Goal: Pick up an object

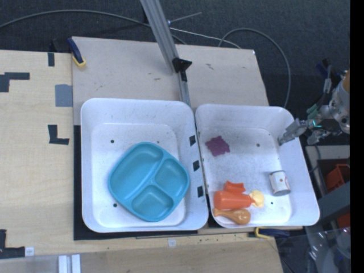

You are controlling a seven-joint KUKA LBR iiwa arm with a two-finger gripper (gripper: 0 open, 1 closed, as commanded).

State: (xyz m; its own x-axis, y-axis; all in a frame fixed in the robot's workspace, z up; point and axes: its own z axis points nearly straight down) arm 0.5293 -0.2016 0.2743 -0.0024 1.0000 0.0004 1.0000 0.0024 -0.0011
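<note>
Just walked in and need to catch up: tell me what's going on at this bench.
A robot arm is trying to pick an object out of two white bins. Its gripper sits at the upper right rim of the right bin, with nothing between its fingers. That bin holds a purple piece, a small silver can, and a cluster of orange toys by the front edge. The left bin holds a blue divided plate. Nothing is lifted yet.

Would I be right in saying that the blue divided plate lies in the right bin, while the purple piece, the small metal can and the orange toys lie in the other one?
Not quite: the camera view shows the blue divided plate in the left bin. The purple piece, the small metal can and the orange toys lie in the other one, the right bin.
</note>
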